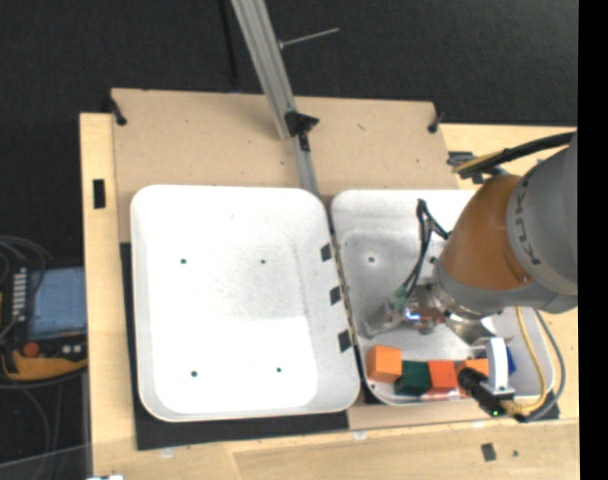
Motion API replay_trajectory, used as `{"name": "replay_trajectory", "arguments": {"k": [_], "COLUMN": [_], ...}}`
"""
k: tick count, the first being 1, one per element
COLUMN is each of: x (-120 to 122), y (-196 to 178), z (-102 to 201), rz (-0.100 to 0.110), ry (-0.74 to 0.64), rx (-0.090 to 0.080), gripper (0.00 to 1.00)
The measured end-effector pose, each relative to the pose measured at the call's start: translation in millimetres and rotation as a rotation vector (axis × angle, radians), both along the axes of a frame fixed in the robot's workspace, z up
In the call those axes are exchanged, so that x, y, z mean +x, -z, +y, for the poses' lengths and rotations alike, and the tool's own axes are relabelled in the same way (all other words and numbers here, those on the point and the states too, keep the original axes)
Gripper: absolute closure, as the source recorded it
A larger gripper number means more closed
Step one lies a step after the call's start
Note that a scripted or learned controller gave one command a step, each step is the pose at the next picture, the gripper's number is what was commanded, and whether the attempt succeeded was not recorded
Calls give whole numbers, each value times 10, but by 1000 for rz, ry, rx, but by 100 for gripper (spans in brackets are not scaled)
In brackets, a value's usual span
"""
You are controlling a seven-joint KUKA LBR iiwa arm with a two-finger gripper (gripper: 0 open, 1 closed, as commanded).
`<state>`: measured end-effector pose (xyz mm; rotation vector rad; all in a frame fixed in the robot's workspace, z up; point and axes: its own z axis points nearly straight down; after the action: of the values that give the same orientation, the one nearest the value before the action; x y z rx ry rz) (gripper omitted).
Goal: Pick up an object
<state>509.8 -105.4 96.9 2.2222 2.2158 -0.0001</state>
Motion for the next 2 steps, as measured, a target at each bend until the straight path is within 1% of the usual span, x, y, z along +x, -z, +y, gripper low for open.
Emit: {"name": "replay_trajectory", "arguments": {"k": [1,2], "x": [13,35], "y": [-122,-550], "z": [0,-7], "rz": [-4,-3], "ry": [9,-2], "rx": [3,2], "gripper": [100,100]}}
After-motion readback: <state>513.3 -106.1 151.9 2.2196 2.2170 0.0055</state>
